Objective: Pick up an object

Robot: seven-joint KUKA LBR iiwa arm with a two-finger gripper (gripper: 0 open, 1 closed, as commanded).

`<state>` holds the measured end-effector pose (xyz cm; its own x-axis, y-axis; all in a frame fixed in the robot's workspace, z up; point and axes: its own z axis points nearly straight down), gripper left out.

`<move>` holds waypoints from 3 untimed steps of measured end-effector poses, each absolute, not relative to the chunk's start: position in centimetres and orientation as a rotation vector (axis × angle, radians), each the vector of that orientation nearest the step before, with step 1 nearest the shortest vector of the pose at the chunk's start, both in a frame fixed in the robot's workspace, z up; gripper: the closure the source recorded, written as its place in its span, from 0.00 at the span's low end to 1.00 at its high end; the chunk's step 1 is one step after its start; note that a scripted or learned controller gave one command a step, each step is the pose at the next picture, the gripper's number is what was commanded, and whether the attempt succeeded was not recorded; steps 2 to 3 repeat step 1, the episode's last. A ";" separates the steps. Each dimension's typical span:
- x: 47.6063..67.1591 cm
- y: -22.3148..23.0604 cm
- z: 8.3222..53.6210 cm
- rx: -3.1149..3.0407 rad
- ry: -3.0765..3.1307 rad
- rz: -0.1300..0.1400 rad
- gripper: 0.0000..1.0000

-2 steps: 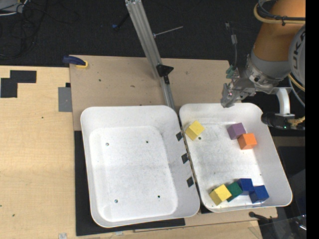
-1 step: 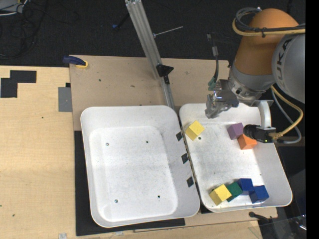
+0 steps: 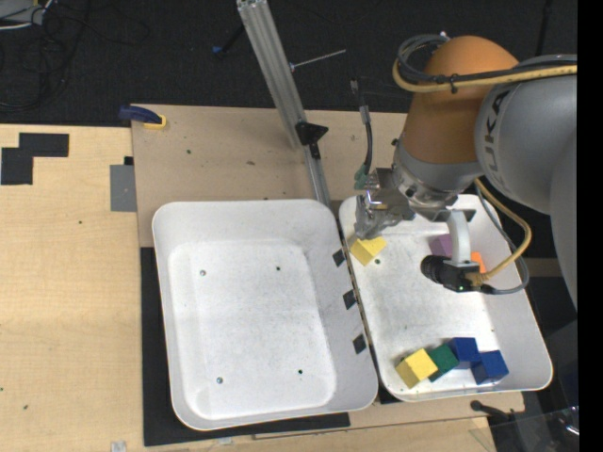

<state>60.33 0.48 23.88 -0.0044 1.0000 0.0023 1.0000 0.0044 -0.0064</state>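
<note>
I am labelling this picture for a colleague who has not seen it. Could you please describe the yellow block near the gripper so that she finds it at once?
Start at the right bin, under the arm. Near its far left corner, just below the gripper, sits a lone yellow block. The other yellow block lies at the near edge, packed against a green block and blue blocks.

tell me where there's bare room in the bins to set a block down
The left bin has bare floor from wall to wall. In the right bin, the middle is free, between the yellow block under the gripper and the block cluster at the near edge. Crowded: far end, under the arm.
</note>
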 end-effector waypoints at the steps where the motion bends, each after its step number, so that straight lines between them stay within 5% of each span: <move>1: 58.3 5.7 22.6 -2.212 -2.222 0.005 1.00; 3: 58.3 5.7 22.6 -2.212 -2.222 0.005 1.00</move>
